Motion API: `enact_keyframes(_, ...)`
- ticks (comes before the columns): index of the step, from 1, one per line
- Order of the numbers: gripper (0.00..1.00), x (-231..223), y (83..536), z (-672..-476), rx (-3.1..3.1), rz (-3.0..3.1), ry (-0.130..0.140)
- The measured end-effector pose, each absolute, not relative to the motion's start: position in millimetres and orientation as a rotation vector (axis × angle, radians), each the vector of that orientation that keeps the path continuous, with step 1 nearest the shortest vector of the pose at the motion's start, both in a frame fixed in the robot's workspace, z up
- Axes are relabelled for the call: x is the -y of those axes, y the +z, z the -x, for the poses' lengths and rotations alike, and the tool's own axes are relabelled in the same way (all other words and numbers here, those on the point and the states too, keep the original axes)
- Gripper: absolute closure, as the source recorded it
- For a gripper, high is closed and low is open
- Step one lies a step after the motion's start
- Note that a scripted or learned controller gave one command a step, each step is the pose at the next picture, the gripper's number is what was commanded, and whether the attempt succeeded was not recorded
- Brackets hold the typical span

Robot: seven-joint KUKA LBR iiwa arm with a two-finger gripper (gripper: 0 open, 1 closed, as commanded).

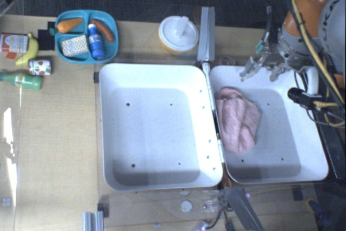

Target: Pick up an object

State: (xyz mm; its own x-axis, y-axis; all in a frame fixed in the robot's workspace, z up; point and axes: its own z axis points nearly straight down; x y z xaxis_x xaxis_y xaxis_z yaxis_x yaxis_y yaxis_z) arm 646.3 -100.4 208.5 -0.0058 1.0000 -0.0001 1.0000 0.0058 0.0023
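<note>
A crumpled pink cloth [238,119] lies in the right white bin [303,162], against its left wall. My gripper [263,71] hangs over the bin's far rim, up and to the right of the cloth and apart from it. Its metal fingers [250,69] are spread, with nothing between them. The grey arm with its orange band reaches in from the upper right.
The left white bin [157,127] sits beside the right one. Beyond the bins stand a yellow cup with a white lid [179,34] and a blue divided tray [86,36] of toy food. A banana, a can and a green bottle lie at the far left.
</note>
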Motion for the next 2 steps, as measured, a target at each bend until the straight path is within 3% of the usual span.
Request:
enact_keyframes(1,0.00,92.9,96.1,-624.2,-2.284,-2.151,0.007)
enact_keyframes(2,0.00,84.1,89.0,-611.8,-2.195,-2.236,0.012)
